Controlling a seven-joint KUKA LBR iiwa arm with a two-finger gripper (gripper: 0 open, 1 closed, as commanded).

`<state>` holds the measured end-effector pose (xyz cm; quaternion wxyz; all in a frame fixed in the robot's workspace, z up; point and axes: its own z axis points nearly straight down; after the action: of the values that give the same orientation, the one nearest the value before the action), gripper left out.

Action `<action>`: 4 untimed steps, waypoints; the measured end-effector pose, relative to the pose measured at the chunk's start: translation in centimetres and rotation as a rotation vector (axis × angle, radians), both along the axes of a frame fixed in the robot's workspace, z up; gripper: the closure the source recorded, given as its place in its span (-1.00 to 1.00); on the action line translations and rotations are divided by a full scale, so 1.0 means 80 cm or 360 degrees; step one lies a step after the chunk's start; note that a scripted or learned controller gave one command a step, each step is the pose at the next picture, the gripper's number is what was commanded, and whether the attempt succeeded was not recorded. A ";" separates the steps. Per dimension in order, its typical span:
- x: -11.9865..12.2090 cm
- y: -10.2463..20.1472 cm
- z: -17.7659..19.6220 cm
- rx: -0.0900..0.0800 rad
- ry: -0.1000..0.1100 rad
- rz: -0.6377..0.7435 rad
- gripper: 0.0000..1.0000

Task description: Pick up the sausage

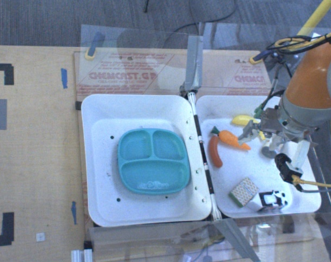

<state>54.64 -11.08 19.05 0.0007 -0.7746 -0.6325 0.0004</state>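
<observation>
You are at the approach step: the sausage (215, 151) has not been taken. It lies flat in the right bin (307, 201), close to that bin's left wall, running roughly up and down the view. The carrot (233, 139) lies just beside its upper end, slanting off to the right, with its green top nearest the sausage.

Your claw (263, 137) hangs over the middle of the right bin, to the right of the carrot's tip and apart from the sausage. Whether it is wide or narrow you cannot tell from this angle, but nothing shows in its grip.

Next, I judge, you need to carry the claw leftward across the carrot and line it up across the sausage's short width. Aim for the lower half, away from the carrot. The wall sits close, so leave room on that side before you descend.

The teal plate (153, 161) in the left bin (100, 113) plays no part.
</observation>
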 end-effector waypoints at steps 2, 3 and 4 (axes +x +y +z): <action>-0.015 0.019 -0.127 -0.0001 -0.0021 0.0118 -1.00; 0.055 0.021 -0.127 -0.0003 -0.0016 -0.0222 -1.00; -0.015 0.018 -0.127 0.0001 -0.0015 -0.0110 -1.00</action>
<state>53.41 -9.61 8.90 -0.0020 -0.7960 -0.6053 -0.0035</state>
